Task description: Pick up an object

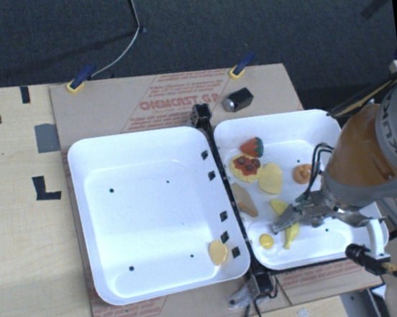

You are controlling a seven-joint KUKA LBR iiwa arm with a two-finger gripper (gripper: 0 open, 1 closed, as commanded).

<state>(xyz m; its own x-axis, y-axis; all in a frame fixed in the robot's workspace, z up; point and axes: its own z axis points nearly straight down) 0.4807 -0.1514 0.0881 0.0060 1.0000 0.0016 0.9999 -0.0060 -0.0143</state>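
My gripper (285,221) hangs low in the right shallow white bin (324,124), its tips just above a bent yellow banana-shaped toy (291,234) and beside a small yellow ball (266,240); whether my fingers are spread or pressed together, I cannot tell. Nearby lie a pale yellow round piece (271,178) and a red strawberry toy (251,146). In the left white bin (83,162), a tan round piece (218,251) rests in its near right corner.

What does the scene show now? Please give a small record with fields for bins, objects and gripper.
left bin: one pale yellow piece near its right wall
right bin: several small toy food pieces, among them a strawberry and a yellow ball
gripper: low in the right bin, among yellow pieces
grasp: cannot tell
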